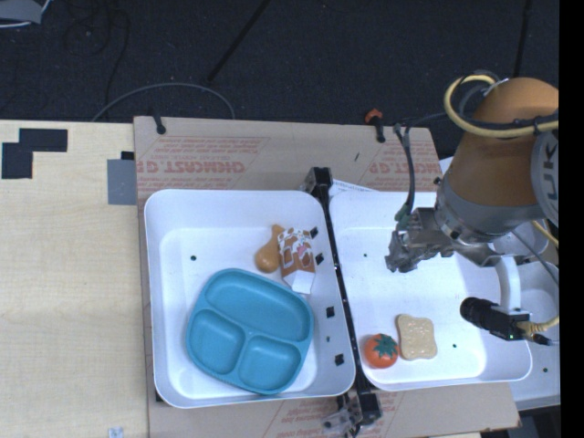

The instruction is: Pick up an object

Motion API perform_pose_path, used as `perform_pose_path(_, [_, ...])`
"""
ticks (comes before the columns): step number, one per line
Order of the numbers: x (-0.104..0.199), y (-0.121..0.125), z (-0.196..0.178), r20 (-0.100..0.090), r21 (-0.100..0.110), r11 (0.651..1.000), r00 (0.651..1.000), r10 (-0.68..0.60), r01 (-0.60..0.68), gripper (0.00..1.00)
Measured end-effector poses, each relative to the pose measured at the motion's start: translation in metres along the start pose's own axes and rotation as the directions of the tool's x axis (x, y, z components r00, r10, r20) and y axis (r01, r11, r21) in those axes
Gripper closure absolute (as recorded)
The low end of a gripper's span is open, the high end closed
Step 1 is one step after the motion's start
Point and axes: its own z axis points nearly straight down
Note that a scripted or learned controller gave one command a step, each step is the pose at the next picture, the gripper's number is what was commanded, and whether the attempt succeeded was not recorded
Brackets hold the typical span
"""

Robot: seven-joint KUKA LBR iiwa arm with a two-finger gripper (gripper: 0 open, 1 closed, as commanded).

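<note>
White bins sit side by side: left bin (pixel 169 245) and right bin (pixel 456 359). Arm (pixel 497 167) hangs over the right one, gripper (pixel 401 261) low near its middle; can't tell if the fingers are spread or pressed together, too dark. Blue tray (pixel 248 329) fills most of the left bin, with a brown toy (pixel 286 251) just behind it. Toast (pixel 416 337) and tomato (pixel 380 350) sit side by side at the right bin's front, apart from the gripper.

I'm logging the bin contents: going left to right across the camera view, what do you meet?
Blue divided tray → gingerbread-house toy → tomato toy → bread-slice toy → gripper.
</note>
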Motion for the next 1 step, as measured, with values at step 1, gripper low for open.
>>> perform_pose_path(1, [0.0426,0.0192,0.0136,0.001,0.001,1.000,1.000,0.001,-0.001,1.00])
